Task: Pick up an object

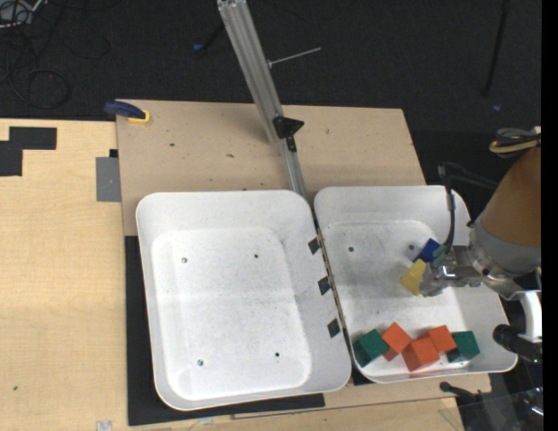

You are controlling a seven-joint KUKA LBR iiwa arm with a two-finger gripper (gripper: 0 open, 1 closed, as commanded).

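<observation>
Yellow block [412,279] sits in the right bin [386,206], touching the hand [431,281] on its left side; blue block [429,250] just behind. Hand opening: cannot tell. Nothing visibly lifted; judged pick unfinished. Red and green blocks [418,344] lie nearer the camera than the hand. Pale wooden desk [216,146]; dark floor beyond.

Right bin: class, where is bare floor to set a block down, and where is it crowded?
In the right bin, the back and left floor is bare, from the divider to the gripper. The front edge is crowded with green and orange blocks. A yellow block and blue block sit at the gripper. The left bin has bare floor throughout.
</observation>
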